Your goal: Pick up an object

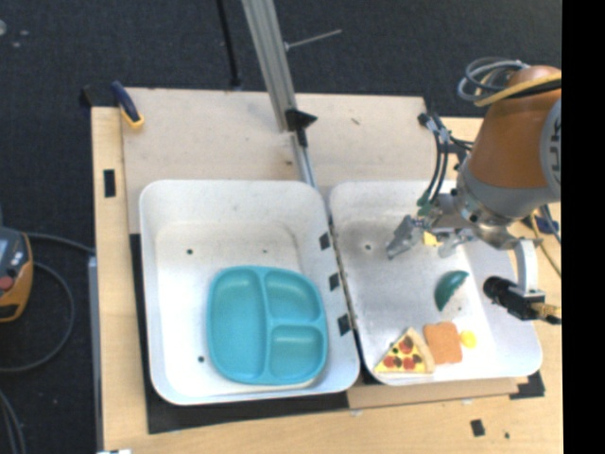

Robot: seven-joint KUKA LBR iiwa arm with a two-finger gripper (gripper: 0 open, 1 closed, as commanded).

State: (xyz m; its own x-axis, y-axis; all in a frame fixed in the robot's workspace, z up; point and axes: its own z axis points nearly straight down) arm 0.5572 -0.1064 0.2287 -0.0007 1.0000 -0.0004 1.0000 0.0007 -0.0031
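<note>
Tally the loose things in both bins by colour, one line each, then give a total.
Turquoise: 1, divided plate
Dark green: 1, leaf-shaped piece
Orange: 1, block
Yellow: 1, small piece
Multicoloured: 1, pizza slice
Total: 5

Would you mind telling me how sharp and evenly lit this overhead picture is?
Camera view: soft overall, with small items like the pizza slice lacking crisp edges; the white right bin looks bright and nearly washed out; lighting is even, with only faint shadows beside the teal tray.

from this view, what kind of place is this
Probably a robot lab test bench: a robot arm over two white bins, toy food like a pizza slice, and an aluminium camera post.
</note>
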